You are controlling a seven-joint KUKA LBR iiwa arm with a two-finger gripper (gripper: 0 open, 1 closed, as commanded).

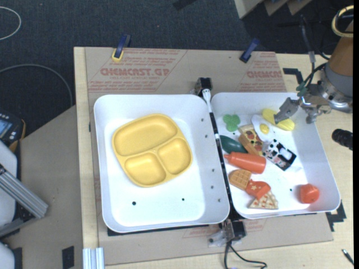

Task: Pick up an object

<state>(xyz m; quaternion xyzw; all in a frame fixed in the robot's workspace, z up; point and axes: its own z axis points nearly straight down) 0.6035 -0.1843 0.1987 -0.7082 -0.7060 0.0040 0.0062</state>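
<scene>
Far left of the gripper: yellow divided plate (151,149) alone in the left bin (106,116). Nearer, below-left of it in the right bin (325,167): green piece (230,120), orange carrot (245,161), waffle (239,179), pizza slice (265,200), crowded and touching. The gripper (287,112) hangs over a yellow toy (279,118); whether it is wide, narrow or holding cannot be told. Risk: closing off-centre squirts the rounded piece aside. Red tomato (308,193) sits well below-right.
</scene>
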